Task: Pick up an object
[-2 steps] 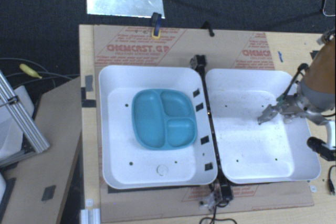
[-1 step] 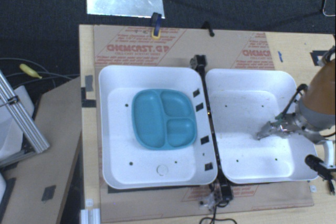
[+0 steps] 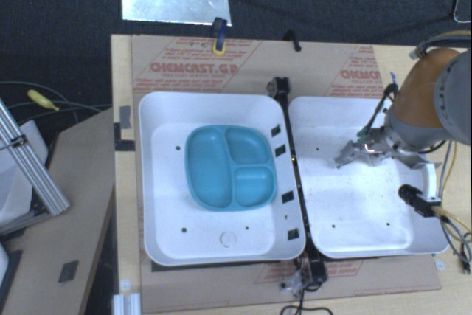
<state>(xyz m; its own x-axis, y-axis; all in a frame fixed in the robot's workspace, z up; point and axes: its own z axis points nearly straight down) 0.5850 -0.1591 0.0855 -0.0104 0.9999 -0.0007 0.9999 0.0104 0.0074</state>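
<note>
The end effector, fingers spread and holding nothing, sits low in the right bin, likely closing on air while the blue plate lies apart.

Bench bears two white bins: left bin, right bin, touching.

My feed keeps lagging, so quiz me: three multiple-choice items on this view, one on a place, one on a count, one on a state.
1. The blue divided plastic plate lies in:
A. the left white bin
B. the right white bin
C. the bench board

2. The plate has how many compartments?
A. two
B. three
C. five

3. The plate is:
A. flipped over
B. leaning on a wall
C. flat, hollows up

Key: 1 A, it sits on that bin's floor. 2 B, one long section and two smaller ones. 3 C, ridges and hollows face the camera.
</note>
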